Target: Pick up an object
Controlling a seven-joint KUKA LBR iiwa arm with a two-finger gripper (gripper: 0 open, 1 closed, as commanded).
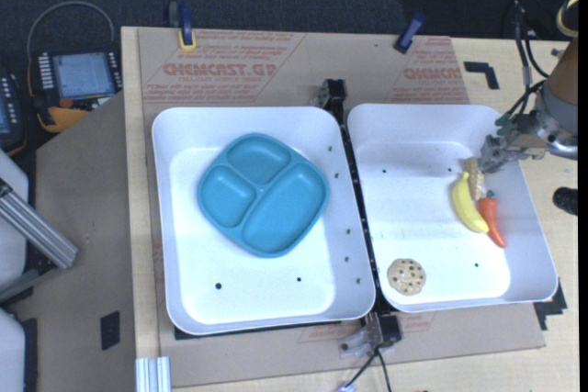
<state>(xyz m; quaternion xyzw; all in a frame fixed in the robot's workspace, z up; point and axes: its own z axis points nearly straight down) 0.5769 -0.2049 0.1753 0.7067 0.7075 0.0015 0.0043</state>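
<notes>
In the right bin (413, 133) a yellow banana (467, 207) lies beside an orange carrot (494, 222) near the right wall. A small tan piece (475, 180) rests at the banana's upper end. A round speckled cookie (406, 275) sits near the bin's front edge. My gripper (492, 153) reaches in over the bin's right rim, just above and to the right of the banana's upper end. Nothing is visibly held in it.
The left bin (184, 280) holds a blue divided plate (263, 194) near its middle. Cables and the arm's wrist (560, 119) hang over the right bin's far right corner. A cardboard sheet (276, 60) lies under both bins.
</notes>
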